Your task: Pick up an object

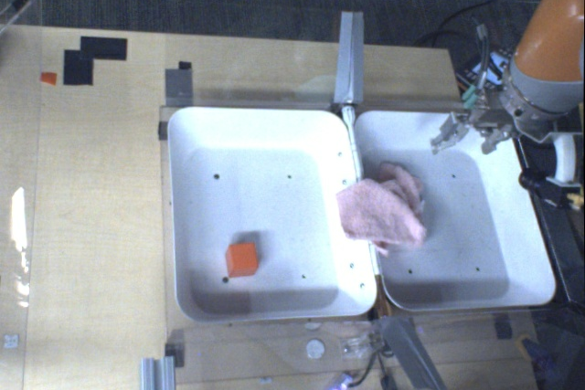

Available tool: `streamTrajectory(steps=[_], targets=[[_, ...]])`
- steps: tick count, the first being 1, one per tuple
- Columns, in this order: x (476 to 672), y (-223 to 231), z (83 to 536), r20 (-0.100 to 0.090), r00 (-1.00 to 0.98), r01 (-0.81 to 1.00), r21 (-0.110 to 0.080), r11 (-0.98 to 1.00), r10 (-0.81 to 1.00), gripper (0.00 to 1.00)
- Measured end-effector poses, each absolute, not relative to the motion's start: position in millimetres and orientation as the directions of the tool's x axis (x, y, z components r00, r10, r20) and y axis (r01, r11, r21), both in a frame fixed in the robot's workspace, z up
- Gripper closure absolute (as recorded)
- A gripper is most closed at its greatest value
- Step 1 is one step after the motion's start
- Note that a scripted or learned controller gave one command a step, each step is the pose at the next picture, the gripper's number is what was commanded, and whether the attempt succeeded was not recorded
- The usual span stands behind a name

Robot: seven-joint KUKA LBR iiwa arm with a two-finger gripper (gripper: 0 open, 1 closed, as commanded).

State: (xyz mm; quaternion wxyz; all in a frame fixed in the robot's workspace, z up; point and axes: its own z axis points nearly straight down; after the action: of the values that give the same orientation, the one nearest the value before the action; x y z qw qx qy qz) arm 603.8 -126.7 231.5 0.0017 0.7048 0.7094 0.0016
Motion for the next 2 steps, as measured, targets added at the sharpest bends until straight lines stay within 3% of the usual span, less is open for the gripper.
streamTrajectory(steps=[1,2], targets=[[580.3,-135,98,-0.003,-0.240,0.971,0.010,0.240,0.971,0.00],[604.9,-91,92,-0.010,-0.423,0.906,0.015,0.423,0.906,0.00]])
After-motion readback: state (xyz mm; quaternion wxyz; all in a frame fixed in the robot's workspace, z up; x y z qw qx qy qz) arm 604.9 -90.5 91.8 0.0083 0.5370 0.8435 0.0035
